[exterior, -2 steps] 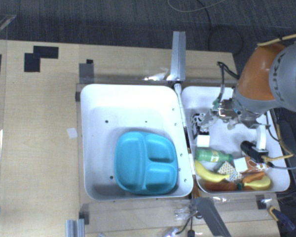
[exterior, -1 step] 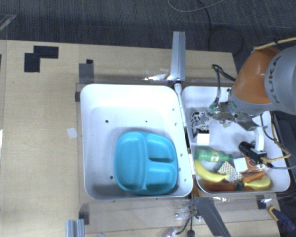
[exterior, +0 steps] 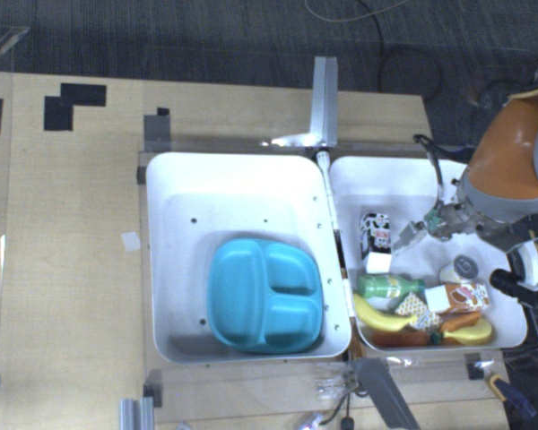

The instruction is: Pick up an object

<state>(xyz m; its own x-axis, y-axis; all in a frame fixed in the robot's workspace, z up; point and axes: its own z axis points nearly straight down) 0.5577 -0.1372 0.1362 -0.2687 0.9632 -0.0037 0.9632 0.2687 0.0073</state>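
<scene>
Here we see the arm [exterior: 520, 155] entering from the right edge, its gripper [exterior: 423, 229] low over the upper part of the right bin [exterior: 377, 173]; we cannot tell its state. Below it, along the bin's lower edge, lie a green bottle [exterior: 387, 286], a banana [exterior: 381, 316] and a black-and-white carton [exterior: 374, 231]. In the left bin [exterior: 188, 186], a blue divided tray [exterior: 267, 296] sits at lower centre.
</scene>
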